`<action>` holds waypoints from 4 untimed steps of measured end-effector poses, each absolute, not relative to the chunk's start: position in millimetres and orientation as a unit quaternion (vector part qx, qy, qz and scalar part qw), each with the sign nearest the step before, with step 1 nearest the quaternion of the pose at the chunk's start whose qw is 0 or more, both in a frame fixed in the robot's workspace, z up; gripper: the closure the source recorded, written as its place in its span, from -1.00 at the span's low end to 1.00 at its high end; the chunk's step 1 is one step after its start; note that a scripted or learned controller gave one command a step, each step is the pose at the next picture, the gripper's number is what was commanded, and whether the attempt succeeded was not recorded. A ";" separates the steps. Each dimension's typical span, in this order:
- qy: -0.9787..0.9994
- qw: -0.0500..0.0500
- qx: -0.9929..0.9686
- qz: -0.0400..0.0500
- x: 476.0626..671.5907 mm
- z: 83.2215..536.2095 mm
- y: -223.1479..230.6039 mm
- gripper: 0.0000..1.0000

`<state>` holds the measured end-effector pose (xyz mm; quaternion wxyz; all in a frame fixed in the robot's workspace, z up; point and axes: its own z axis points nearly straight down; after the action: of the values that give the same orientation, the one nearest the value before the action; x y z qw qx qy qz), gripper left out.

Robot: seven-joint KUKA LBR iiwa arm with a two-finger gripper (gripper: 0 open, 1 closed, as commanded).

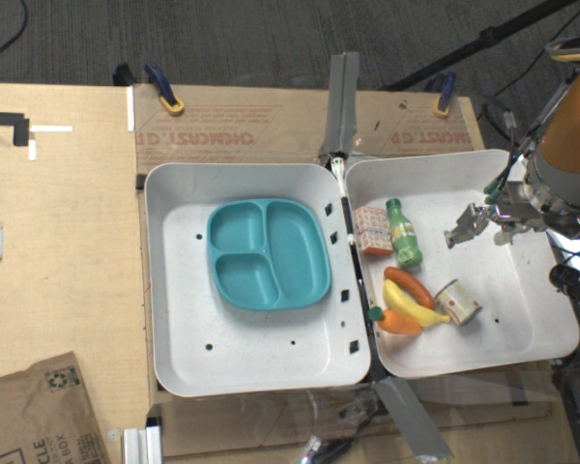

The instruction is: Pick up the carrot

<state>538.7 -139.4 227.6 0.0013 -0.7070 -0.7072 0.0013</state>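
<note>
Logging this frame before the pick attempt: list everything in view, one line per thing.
bins: 2, white, side by side on the bench
divided plate: 1, teal, in the left bin
carton: 1, red and white, right bin near the divider
bottle: 1, green, lying beside the carton
chili pepper: 1, red-orange, below the bottle
banana: 1, yellow, between pepper and carrot
carrot: 1, orange, at the right bin's front-left
can: 1, silver, on its side by the banana
clamps: 2, blue and yellow, back edge
arm: 1, grey with orange band, right side
gripper: 1, over the right bin
</note>
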 end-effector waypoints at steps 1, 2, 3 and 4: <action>-0.612 -0.007 -0.791 -0.005 489.2 108.5 -117.2 -1.00; -0.610 -0.010 -0.792 -0.009 492.7 122.6 -118.2 1.00; -0.553 0.001 -0.833 0.002 480.7 190.4 -19.7 1.00; -0.737 0.001 -0.676 0.001 477.7 190.6 -40.3 1.00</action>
<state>477.7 -40.3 190.6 0.0008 -0.6763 -0.7366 0.0011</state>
